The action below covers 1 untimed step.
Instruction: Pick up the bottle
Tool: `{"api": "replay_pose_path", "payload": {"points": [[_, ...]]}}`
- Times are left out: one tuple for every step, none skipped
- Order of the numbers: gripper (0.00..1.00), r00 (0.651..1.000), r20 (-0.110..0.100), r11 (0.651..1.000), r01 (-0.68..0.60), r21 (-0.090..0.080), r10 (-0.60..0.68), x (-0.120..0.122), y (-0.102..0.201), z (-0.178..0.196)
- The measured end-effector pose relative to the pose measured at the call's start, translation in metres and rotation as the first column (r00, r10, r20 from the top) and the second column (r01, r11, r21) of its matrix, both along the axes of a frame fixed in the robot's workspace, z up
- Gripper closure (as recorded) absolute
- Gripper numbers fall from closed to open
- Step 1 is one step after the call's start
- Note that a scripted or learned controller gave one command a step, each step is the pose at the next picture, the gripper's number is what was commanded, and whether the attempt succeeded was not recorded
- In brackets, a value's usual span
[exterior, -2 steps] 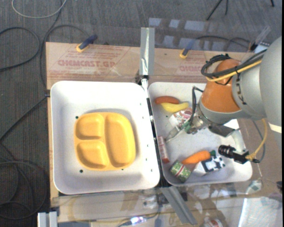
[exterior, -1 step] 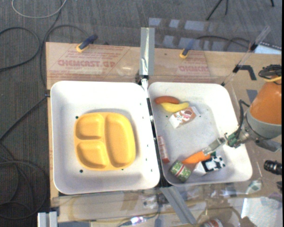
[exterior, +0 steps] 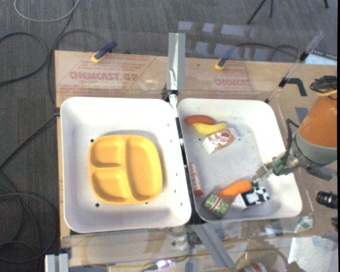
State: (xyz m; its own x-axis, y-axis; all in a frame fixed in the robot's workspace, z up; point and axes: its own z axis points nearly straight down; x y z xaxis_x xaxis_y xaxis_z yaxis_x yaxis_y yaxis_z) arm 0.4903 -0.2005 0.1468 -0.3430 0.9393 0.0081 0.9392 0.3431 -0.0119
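The claw (exterior: 264, 173) (grip state unclear) hovers just above the carrot (exterior: 236, 188) in the right bin (exterior: 277, 123).

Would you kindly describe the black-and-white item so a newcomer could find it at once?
Look in the white bin on the view's right, at its lower right corner. Beside the orange carrot-shaped piece lies the black-and-white item, alone in having cow-like patches.

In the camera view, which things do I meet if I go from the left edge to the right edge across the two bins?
yellow divided tray → thin red tube → green can → carrot → black-and-white carton → gripper
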Motion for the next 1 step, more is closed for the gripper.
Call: {"api": "replay_pose_path", "payload": {"points": [[1.00,0.962,0.009,0.962,-0.273,-0.001,0.273,0.0637,0.0666,0.0194]]}}
